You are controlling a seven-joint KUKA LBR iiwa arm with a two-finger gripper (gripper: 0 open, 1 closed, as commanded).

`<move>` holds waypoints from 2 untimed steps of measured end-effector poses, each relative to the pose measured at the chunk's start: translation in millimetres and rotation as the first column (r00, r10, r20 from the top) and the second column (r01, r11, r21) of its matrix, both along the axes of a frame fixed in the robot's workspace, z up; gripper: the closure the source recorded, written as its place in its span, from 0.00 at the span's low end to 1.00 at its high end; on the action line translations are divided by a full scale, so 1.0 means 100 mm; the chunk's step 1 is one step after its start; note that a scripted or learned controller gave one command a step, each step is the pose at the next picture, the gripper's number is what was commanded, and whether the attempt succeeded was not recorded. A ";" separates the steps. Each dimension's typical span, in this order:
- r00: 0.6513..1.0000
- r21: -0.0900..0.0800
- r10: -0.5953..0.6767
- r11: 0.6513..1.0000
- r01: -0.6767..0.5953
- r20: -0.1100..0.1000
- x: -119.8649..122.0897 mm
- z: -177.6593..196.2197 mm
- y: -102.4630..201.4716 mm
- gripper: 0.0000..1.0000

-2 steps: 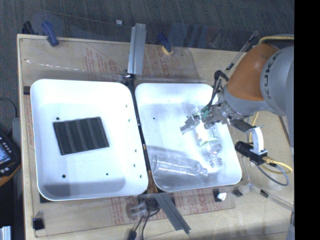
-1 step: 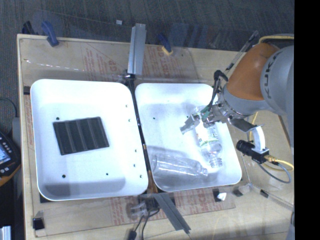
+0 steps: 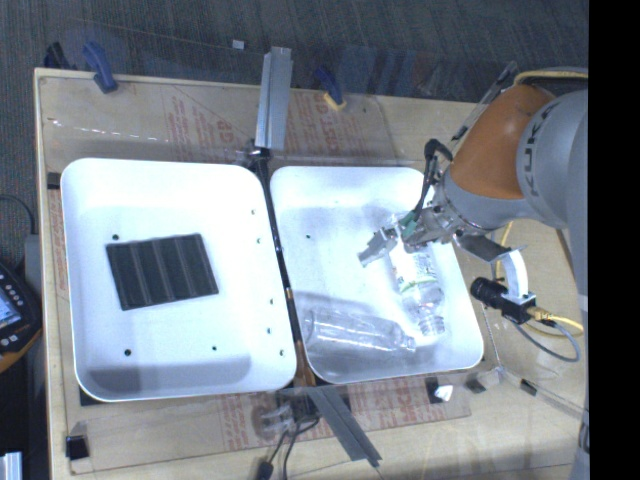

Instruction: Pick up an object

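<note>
- Left bin [image 3: 80, 208] holds a dark ribbed panel [image 3: 161, 270].
- Right bin [image 3: 320, 198] holds two clear plastic bottles [image 3: 420, 288], [image 3: 355, 330].
- Gripper [image 3: 385, 243] hovers beside the upper bottle.

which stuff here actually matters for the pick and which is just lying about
For the job:
- gripper, low in the right bin
- right bin
- clear plastic bottle lying under the arm
- second clear bottle lying along the bin's near wall

Lying about:
- left bin
- dark ribbed block in the left bin
- handheld unit at the bench's left edge
</note>
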State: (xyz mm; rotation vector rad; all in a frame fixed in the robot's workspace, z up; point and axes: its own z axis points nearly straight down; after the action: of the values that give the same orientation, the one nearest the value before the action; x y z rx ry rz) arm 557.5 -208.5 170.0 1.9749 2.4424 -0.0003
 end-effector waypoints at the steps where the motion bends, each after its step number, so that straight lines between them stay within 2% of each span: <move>1: 1.000 0.000 0.004 1.000 -0.004 0.000 0.01 0.10 0.01 1.00; 2: 1.000 0.001 -0.024 1.000 0.024 -0.003 0.03 -0.07 0.57 1.00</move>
State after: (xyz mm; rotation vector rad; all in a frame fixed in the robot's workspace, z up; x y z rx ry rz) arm 560.0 -151.1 163.4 2.0060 2.4216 -0.0020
